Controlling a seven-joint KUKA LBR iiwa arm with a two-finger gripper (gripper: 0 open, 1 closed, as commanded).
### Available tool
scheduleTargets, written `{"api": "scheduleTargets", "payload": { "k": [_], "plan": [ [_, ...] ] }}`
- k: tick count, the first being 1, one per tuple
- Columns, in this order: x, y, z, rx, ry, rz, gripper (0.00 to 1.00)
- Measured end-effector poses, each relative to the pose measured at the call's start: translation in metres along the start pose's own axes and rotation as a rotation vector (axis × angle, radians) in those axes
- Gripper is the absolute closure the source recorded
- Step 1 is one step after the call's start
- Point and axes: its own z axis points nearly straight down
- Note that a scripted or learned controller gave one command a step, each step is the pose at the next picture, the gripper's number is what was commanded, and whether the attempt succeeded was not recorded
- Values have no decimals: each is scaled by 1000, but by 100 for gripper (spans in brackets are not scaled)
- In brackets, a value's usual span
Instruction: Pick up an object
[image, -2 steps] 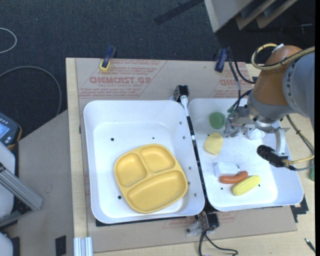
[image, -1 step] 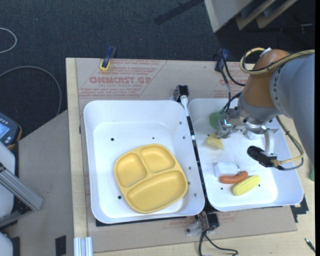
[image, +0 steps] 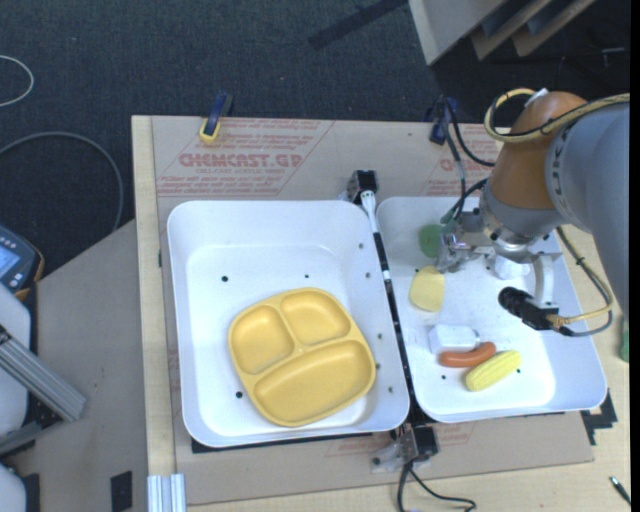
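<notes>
1. A yellow divided plate (image: 301, 354) lay in the left bin (image: 200, 240).
2. Nearest in the right bin (image: 570, 385) lay a corn cob (image: 493, 370), touching a sausage (image: 466, 354) beside a white block (image: 452, 335).
3. Farther back sat a pale yellow piece (image: 427, 290) and a green object (image: 431, 239).
4. The gripper (image: 455, 248) hovered over them; whether it gripped anything could not be told.

The big round grey robot arm (image: 600, 160) has a shiny orange band (image: 525, 160) near its end, a silver metal wrist (image: 515, 243), and thin yellow and black cables (image: 585, 318).
</notes>
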Motion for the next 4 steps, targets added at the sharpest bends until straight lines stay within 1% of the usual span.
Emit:
{"api": "scheduleTargets", "payload": {
  "k": [3, 4],
  "plan": [
    [0, 2, -31, -9, -4, -2, 100],
    [8, 21, 15, 34, 3, 4, 100]
  ]
}}
